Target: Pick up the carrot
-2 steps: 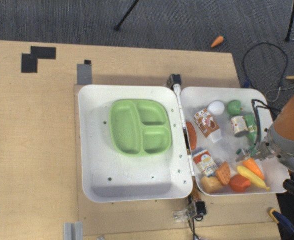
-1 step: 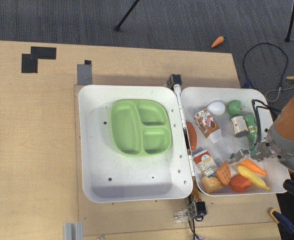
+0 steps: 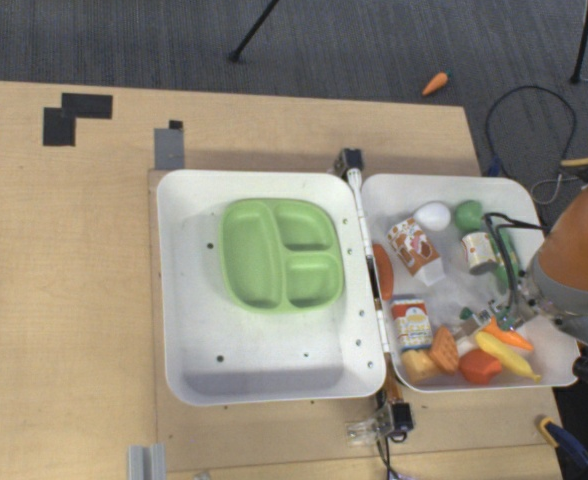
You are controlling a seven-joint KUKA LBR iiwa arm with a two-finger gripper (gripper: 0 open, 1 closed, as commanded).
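Note:
The carrot (image 3: 512,337) is a small orange piece lying near the front right corner of the right bin (image 3: 444,286), just above a yellow banana (image 3: 511,358). My gripper (image 3: 504,314) reaches in from the right, low in the bin, right over the carrot's upper edge. The arm's grey wrist and orange band (image 3: 584,243) hang above the bin's right rim and hide that side. Whether the carrot is gripped is hidden by the wrist and cables.
A green divided plate (image 3: 279,253) lies in the left bin (image 3: 189,298). Around the carrot sit a red pepper (image 3: 479,368), cracker (image 3: 442,349), small box (image 3: 411,324), snack packet (image 3: 414,245), tin (image 3: 480,252), green can (image 3: 468,213) and white ball (image 3: 434,215). A second orange carrot-like piece (image 3: 434,83) lies on the floor.

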